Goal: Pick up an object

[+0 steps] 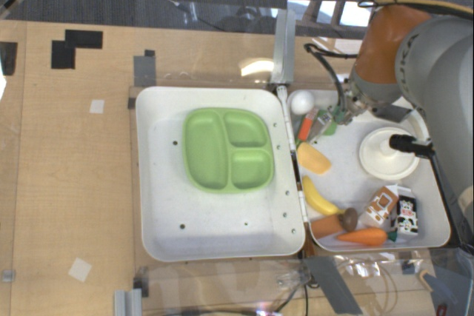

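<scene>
- The table [67,181] carries two white bins; the left bin [159,233] holds a green plate [226,148].
- The right bin [438,229] is crowded: a white dish [381,159], a banana [320,197], a carrot [363,237].
- The hand [329,120] sits low near that bin's far left corner, just beside a small orange piece [304,128], the likeliest pick. I cannot tell whether it is spread or pressed together.
- Risk: this close to the wall, it could catch the rim, or knock the white ball [301,101] and close on nothing.

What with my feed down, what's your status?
Gripper low in right bin, by small carrot. Hold unconfirmed. White ball, yellow fruit close alongside.
</scene>
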